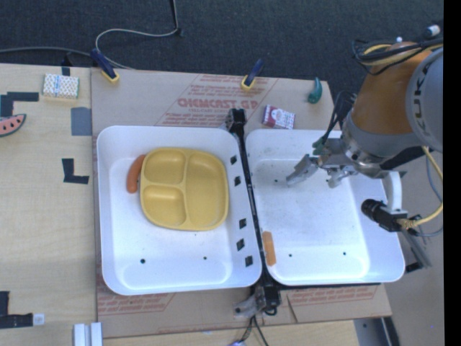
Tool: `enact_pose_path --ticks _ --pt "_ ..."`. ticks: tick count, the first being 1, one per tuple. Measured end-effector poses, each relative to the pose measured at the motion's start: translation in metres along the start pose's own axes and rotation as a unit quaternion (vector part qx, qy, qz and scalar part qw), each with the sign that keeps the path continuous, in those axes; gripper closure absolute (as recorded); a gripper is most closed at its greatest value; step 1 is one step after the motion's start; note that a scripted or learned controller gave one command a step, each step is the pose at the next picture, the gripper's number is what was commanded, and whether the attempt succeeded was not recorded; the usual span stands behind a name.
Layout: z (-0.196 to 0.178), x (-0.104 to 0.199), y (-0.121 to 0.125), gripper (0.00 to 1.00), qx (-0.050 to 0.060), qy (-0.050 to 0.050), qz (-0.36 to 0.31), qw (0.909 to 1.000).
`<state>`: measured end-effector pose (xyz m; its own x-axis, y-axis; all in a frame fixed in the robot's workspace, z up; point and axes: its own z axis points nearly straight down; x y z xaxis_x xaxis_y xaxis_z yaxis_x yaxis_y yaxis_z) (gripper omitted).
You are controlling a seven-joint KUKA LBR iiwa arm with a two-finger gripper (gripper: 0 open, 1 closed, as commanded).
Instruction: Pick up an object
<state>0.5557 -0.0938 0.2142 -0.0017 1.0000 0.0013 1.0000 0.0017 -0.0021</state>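
My hand [317, 170] hangs with fingers apart and nothing between them over the right bin [374, 265], well apart from the small orange piece [269, 248] hugging its left wall, so closing here risks grabbing air.

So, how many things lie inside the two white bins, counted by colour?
Yellow: 1, the divided plate in the left bin.
Orange: 2, one sausage-shaped piece beside the plate, one sausage-shaped piece at the left wall of the right bin.
Total: 3.
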Motion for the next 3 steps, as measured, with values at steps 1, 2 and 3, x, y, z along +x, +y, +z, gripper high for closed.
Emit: enact_pose_path --ticks 1,2,3 --pt "0.128 -0.024 0.040 0.00 -0.003 -0.001 0.000 1.0000" --pt "0.029 0.039 0.086 0.00 -0.002 0.000 -0.001 1.0000" --pt "0.021 0.040 0.086 1.00 0.000 0.000 -0.001 1.0000"
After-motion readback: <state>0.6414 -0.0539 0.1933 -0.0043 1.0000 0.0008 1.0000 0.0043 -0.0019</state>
